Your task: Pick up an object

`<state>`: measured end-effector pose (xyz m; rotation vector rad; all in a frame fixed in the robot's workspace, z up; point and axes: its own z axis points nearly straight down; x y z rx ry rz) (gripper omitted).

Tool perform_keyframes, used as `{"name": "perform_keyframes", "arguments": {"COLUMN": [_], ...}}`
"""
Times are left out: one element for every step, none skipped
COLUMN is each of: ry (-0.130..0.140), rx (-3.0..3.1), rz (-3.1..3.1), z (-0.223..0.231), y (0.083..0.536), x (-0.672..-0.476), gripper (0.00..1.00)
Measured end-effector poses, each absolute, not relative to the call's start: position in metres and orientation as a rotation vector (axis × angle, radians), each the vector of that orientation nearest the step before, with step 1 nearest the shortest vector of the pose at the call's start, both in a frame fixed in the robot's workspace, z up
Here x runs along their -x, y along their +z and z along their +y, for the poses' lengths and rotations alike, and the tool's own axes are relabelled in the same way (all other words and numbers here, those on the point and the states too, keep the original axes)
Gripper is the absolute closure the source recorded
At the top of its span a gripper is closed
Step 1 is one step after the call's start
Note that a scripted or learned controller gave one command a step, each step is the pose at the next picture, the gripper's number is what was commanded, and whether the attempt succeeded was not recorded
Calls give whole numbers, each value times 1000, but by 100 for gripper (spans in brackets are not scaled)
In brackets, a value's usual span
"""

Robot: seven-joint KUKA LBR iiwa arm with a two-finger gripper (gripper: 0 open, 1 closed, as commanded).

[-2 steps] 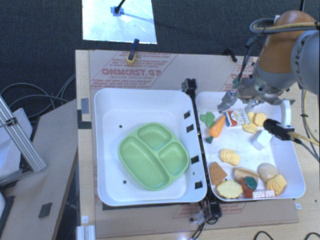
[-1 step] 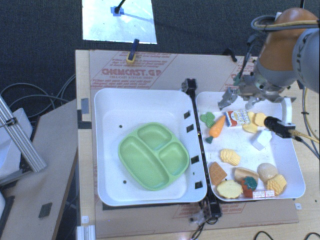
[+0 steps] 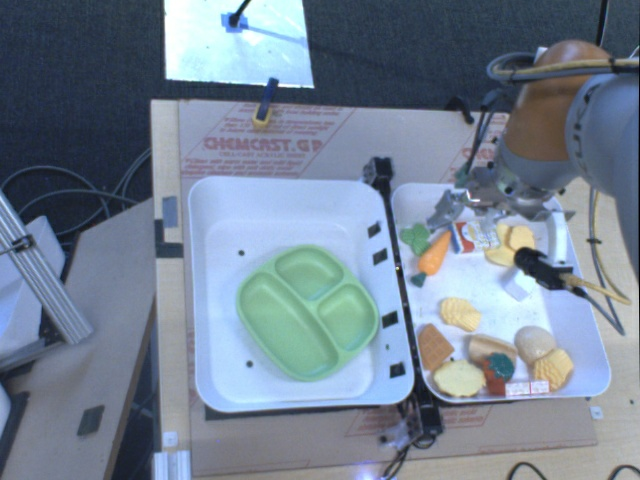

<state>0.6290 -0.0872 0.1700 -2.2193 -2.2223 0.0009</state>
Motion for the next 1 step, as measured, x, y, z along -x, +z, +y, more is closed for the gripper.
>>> {"name": "perform_keyframes", "arguments": {"ry": [3], "rx": [2220], "rz": [-2220], "z": [-94], "y": [117], "x": [-636], "gripper": [0]}}
